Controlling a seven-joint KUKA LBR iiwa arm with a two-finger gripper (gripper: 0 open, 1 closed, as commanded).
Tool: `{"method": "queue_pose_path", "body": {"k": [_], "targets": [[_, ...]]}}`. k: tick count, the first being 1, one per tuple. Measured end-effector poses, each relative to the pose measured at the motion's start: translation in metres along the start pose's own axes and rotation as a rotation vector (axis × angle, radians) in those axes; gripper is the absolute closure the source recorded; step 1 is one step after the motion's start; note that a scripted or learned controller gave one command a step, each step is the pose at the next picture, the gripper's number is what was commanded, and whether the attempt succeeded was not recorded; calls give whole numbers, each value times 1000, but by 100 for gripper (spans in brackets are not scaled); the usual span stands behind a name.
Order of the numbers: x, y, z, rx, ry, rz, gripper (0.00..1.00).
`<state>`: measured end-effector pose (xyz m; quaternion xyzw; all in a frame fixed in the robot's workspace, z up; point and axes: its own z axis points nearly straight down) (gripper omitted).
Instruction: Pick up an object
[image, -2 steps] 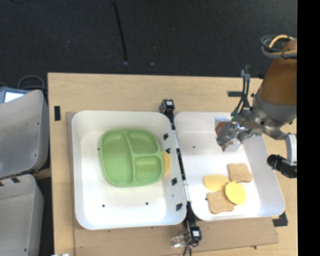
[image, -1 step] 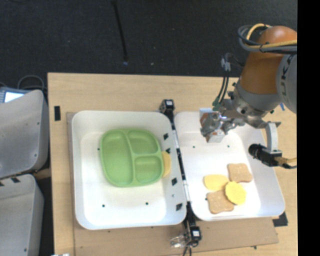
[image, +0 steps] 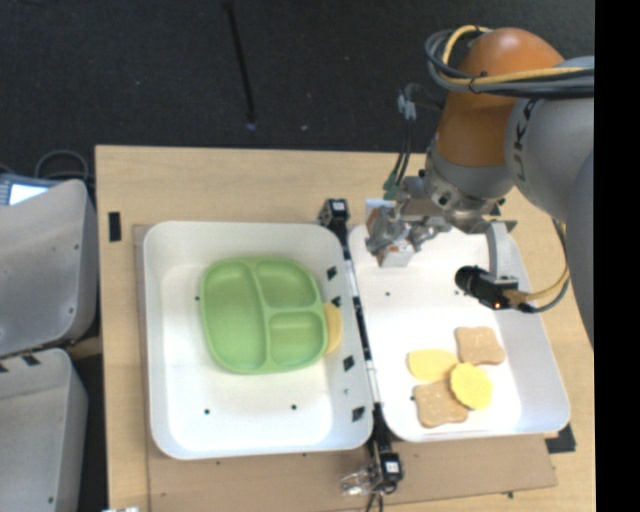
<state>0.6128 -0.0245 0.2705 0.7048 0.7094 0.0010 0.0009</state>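
Gripper (image: 392, 247): hangs over the far left corner of the right bin (image: 520, 345), close to the divider between the bins; whether its jaws are released or clenched cannot be told from this angle, and nothing is seen between them.
Arm (image: 500, 110): grey with orange band, reaches in from the right above the right bin's far edge.
Right bin contents: four flat food pieces clustered at the near side, well apart from the jaws. Two yellow pieces (image: 470, 385) and two tan toast-like pieces (image: 479, 346), touching or overlapping one another.
Left bin (image: 180, 420): holds a green divided tray (image: 262, 315), lying flat, to the near left of the jaws across the divider. A yellow piece (image: 333, 327) peeks out at the tray's right edge, partly hidden.
Open room: bare white floor lies between the jaws and the food cluster; the left bin has bare floor nearer than the tray.
Edges: bins sit side by side on a wooden bench (image: 230, 160).
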Motion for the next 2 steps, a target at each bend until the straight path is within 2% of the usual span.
{"method": "queue_pose_path", "body": {"k": [2], "targets": [[91, 32, 7, 1, -1, 1, 100]]}}
